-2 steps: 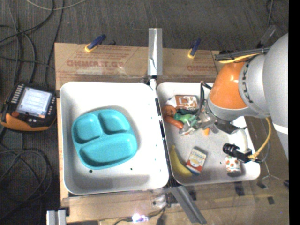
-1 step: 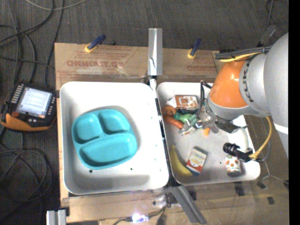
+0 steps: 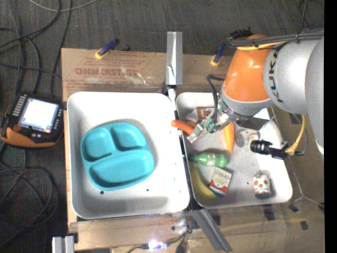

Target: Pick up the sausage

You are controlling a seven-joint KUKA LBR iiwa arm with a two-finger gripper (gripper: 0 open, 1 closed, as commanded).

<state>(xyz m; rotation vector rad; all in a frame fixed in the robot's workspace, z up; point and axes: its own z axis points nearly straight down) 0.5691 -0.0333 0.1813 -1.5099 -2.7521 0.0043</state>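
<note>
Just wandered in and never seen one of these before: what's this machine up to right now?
A grey and orange robot arm is reaching into the right bin, which holds toy foods. Its claw is low at the bin's left edge, right by a sausage lying on the rim between the bins. Whether it has a grip on it, I can't tell. The left bin holds a blue divided tray.

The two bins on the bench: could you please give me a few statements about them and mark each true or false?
1. A blue divided tray lies in the left bin. True.
2. The gripper is over the left bin. False: it is at the upper left of the right bin, beside an orange sausage-like piece.
3. A green bottle lies in the right bin. True.
4. The banana sits in the blue tray. False: it lies in the right bin, by a small carton.
</note>
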